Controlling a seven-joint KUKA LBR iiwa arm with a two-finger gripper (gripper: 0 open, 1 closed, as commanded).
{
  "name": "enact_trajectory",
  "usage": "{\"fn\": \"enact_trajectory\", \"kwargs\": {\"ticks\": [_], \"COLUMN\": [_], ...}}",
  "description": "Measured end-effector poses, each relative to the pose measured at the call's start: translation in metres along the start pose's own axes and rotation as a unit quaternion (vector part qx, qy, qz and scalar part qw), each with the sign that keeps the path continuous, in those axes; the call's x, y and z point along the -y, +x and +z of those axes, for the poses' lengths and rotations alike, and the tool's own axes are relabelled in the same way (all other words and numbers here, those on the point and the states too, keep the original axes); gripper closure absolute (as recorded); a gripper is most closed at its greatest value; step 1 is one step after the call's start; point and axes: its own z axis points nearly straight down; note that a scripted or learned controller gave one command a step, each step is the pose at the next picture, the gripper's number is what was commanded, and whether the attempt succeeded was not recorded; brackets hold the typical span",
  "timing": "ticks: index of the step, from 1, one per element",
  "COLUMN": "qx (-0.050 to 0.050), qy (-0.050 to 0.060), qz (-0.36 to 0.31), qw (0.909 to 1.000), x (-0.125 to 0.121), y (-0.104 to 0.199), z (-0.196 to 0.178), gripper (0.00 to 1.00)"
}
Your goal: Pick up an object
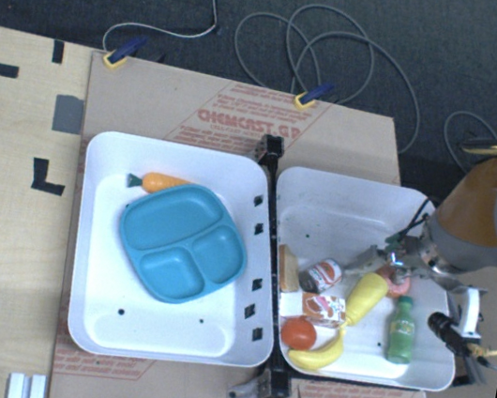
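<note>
Along the lower edge of the right bin (377, 199) lie a banana (320, 352) and a tomato (298, 332), with a green bottle (401, 330) to their right. Just above them a yellow bottle (364, 298), a small carton (323, 307) and a round can (322, 275) cluster together. Touching that cluster's upper right, the gripper (393, 260) reaches in; whether it grasps anything I cannot tell. Farther left, the left bin (98, 214) holds a blue tray (182, 242) and a carrot (161, 184).

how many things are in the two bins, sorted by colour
blue: 1, tray
orange: 1, carrot
yellow: 2, banana, bottle
green: 1, bottle
red: 1, tomato
red and white: 2, can, packet
total: 8
</note>
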Motion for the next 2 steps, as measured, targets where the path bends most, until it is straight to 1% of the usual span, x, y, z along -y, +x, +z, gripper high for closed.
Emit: {"fn": "enact_trajectory", "kwargs": {"ticks": [1, 2], "qx": [0.005, 0.002], "qy": [-0.003, 0.003], "qz": [0.001, 0.001], "qw": [1.0, 1.0], "x": [-0.001, 0.048], "y": [-0.003, 0.03], "z": [-0.011, -0.059], "gripper": [1.0, 1.0]}}
